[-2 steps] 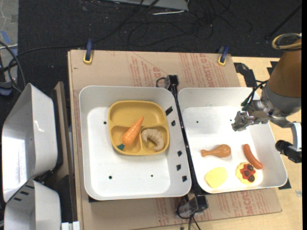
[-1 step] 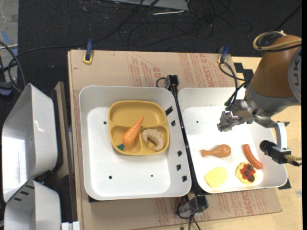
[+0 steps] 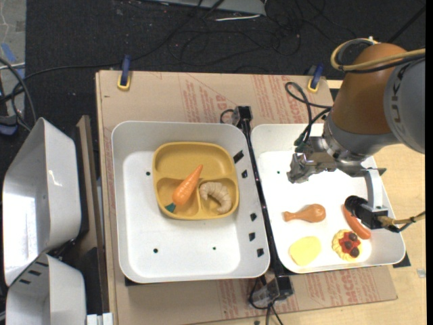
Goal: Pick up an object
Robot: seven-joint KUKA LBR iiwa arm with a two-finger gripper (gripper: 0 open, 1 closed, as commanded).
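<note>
Right bin (image 3: 270, 181), pick stock: toy chicken drumstick (image 3: 306, 214) lying nearest the centre, yellow disc (image 3: 305, 250) below it, small fruit tart (image 3: 349, 244) and red sausage (image 3: 356, 223) sitting toward the right wall, all apart, leaving room for a grasp. Gripper (image 3: 300, 169) is hovering above the drumstick, carrying nothing; whether its fingers are spread cannot be told. Left bin (image 3: 128, 202): yellow divided plate (image 3: 162, 158) is keeping carrot (image 3: 187, 185) and shrimp (image 3: 217, 196) in separate compartments. Both bins are resting on the tabletop (image 3: 176, 93).

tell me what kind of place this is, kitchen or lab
Most likely a robotics lab: a robot arm over two white bins of toy food, a clamped board, and loose cables on dark carpet.
</note>
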